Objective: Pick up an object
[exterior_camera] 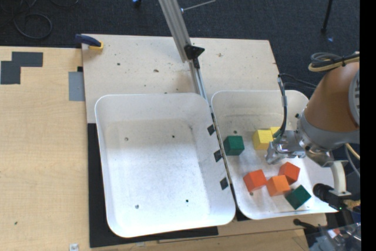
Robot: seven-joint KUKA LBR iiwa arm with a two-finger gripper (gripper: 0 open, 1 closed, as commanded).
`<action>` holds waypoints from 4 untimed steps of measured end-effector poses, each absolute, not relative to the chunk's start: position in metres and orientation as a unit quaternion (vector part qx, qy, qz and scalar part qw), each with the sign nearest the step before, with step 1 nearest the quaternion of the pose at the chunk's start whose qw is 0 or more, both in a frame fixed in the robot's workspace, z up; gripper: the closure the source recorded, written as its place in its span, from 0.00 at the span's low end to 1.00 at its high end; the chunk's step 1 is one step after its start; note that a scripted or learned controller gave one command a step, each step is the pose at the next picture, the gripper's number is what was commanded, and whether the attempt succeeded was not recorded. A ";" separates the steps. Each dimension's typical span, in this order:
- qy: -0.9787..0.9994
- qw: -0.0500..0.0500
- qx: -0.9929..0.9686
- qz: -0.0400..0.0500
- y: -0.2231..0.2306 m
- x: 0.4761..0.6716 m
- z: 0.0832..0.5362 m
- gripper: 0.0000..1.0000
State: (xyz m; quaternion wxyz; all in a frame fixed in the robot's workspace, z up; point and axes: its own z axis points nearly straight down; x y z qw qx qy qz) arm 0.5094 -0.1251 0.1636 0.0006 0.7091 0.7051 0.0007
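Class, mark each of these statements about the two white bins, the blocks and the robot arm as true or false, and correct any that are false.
1. All the blocks lie in the right bin. True.
2. The yellow block sits in the left bin. False: it is in the right bin, near the gripper.
3. There are two green blocks, one near the divider and one near the front right corner. True.
4. The arm reaches over the left bin. False: it is over the right bin.
5. A blue block lies among the orange ones. False: the blocks are orange, red, green and yellow.
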 end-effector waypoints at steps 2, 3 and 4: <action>0.709 -0.002 0.705 0.000 -0.067 0.523 0.201 1.00; 0.709 -0.003 0.705 0.000 -0.006 0.524 0.199 1.00; 0.709 -0.002 0.705 0.000 0.050 0.523 0.213 1.00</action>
